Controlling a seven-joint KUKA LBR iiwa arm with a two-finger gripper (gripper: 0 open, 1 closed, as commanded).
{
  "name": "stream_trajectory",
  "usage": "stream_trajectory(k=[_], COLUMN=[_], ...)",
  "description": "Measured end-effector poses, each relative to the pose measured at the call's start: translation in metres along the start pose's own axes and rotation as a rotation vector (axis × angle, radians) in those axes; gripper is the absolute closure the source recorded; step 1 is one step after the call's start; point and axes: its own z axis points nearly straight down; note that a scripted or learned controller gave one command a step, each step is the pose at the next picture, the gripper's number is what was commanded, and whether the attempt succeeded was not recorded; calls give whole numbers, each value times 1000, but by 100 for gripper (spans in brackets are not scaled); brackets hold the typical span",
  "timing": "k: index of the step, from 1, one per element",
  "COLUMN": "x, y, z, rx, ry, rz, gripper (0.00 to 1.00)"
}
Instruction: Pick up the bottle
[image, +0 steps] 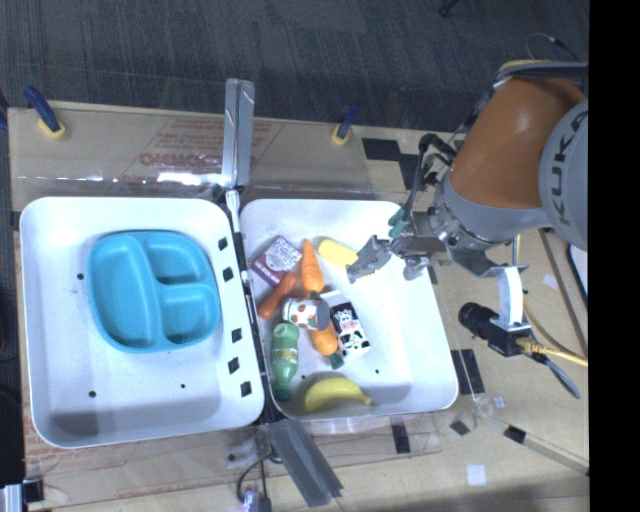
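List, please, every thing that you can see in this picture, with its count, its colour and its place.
bins: 2, white, side by side on the bench
tray: 1, light blue, three compartments, in the left bin
bottle: 1, green, right bin, near its left wall
banana: 1, yellow, right bin, front
carrots: 3, orange, right bin, middle
purple box: 1, right bin, back left
black-and-white carton: 1, right bin, middle
yellow piece: 1, right bin, back
clamps: 2, blue, back edge of the bench
arm: 1, grey and orange, right
gripper: 1, over the right bin's back right
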Motion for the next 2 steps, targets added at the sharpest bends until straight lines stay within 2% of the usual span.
stream_trajectory(k=[1,2], x=[0,175], y=[0,14], z=[0,57], rx=[0,1], ry=[0,-1], rz=[0,12], gripper=[0,0])
